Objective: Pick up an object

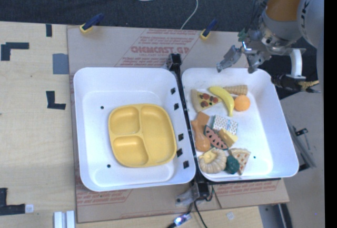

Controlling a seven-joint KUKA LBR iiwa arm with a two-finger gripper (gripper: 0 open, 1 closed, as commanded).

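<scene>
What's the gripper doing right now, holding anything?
Gripper: open, holding nothing, above the back rim of the right bin.

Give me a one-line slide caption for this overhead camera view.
Open gripper above the right bin of toy food, including a banana; yellow divided plate in the left bin.

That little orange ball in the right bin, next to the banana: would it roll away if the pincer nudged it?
Probably. The orange ball looks round and smooth, so a sideways push would likely send it rolling. It seems to rest against the banana, which may stop it on that side. Its curved surface could also slip from the pincer, which hangs above the bin's far edge.
</scene>
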